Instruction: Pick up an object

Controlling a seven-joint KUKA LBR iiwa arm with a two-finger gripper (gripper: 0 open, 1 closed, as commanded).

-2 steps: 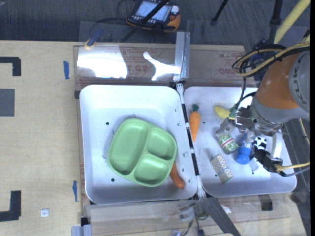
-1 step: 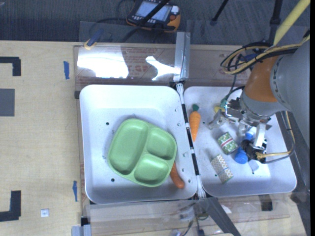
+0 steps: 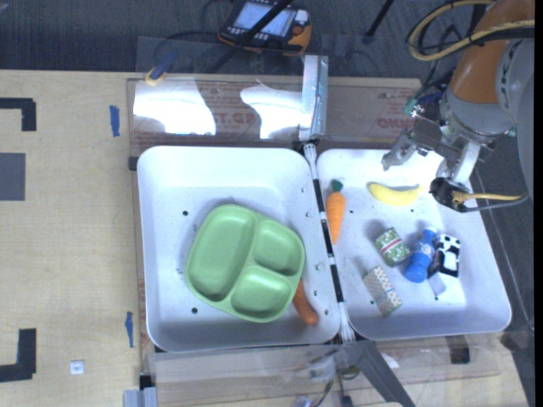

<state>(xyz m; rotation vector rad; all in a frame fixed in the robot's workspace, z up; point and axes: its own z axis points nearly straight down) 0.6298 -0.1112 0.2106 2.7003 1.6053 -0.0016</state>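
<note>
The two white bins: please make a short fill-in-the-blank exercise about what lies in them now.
1. The green divided plate lies in the ____ bin.
2. The carrot lies in the right bin, with its leafy end pointing toward the ____ edge of the bin.
3. The fruit nearest the claw is a yellow ____.

Missing words: left; far; banana

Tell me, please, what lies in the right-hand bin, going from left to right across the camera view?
Carrot → patterned box → green can and banana at much the same place → blue bottle → black-and-white toy. The gripper hovers over the bin's far right part.
</note>
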